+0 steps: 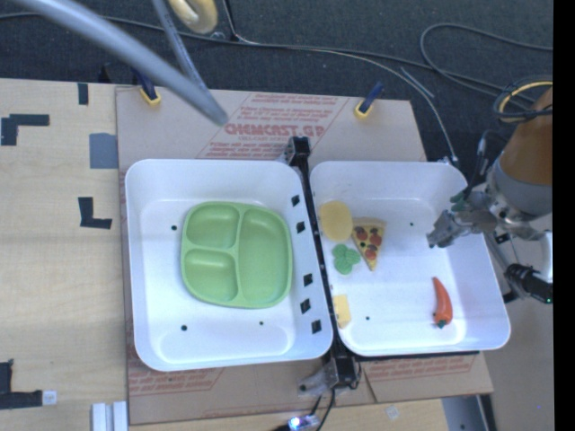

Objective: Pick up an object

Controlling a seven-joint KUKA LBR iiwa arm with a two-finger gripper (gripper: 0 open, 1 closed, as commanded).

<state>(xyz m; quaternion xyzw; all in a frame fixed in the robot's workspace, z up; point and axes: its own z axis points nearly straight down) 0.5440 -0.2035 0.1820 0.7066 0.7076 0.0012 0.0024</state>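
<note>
Chili pepper (440, 303) lies plain; tool (446, 230) (fingers blurred) nearby.

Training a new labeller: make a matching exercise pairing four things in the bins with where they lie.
Things:
1. green tray
2. pizza slice
3. red pepper
4. yellow cube

Places:
A. right bin, near its front right corner
B. left bin, middle
C. right bin, front left, by the divider
D. right bin, beside the yellow disc

Pairs: 1-B, 2-D, 3-A, 4-C
</note>
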